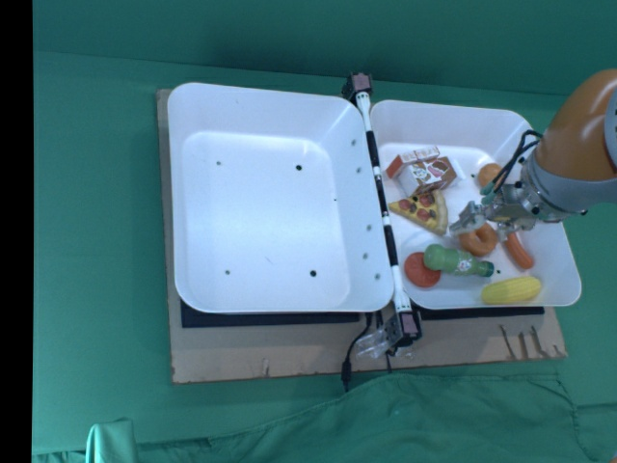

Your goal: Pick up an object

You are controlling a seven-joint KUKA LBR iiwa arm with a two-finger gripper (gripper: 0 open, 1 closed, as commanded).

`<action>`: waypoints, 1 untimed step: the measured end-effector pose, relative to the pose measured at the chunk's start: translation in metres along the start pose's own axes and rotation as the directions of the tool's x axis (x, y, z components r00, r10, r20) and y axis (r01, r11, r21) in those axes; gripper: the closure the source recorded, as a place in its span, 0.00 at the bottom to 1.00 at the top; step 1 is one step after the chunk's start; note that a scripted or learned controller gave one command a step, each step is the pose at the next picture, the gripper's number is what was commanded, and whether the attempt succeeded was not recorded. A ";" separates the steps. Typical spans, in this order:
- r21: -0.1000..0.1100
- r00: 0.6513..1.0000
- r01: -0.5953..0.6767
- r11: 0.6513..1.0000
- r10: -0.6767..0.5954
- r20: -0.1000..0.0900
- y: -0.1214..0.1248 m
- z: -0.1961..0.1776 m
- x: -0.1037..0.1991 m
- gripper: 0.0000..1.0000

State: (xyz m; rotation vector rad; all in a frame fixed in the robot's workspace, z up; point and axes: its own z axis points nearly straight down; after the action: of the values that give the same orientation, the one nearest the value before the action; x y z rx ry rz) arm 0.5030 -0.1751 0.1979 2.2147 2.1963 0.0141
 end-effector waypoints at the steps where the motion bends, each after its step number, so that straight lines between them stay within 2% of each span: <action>1: 0.011 1.000 0.006 1.000 -0.006 -0.004 0.001 -0.065 0.000 1.00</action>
State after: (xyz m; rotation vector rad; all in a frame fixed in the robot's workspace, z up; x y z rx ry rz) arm 0.5029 -0.1743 0.2632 2.2159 2.2101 0.0066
